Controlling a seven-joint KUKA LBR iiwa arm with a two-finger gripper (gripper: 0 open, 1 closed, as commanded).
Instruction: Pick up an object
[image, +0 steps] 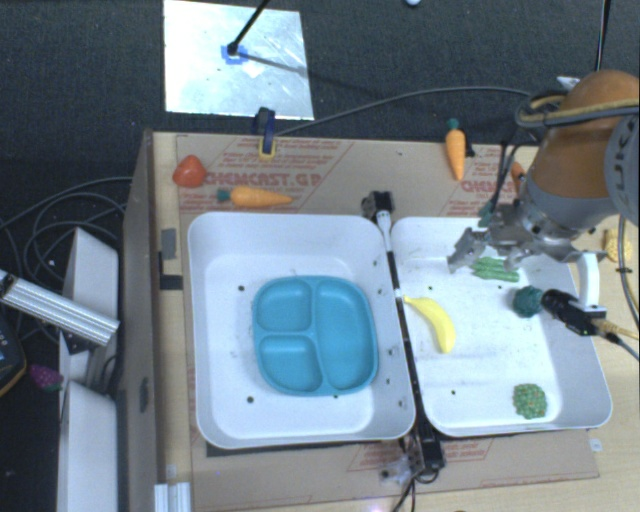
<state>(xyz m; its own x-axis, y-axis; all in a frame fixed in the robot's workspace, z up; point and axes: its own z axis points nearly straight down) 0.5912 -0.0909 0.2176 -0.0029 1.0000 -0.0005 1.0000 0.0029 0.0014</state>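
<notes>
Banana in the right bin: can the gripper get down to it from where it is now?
Probably yes. The banana lies by itself on the floor of the right bin, near the divider, nothing over it. The gripper hangs just up-right of it, above the green bean pod.

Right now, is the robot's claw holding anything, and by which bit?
Nothing yet. The gripper hangs over the right bin, beside the green bean, with no object between its fingers.

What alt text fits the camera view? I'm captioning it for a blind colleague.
A grey arm's two-finger gripper hovers over the right white bin, beside a flat green pea pod, with a yellow banana and green broccoli nearby. The left white bin holds a blue sectioned plate.
</notes>
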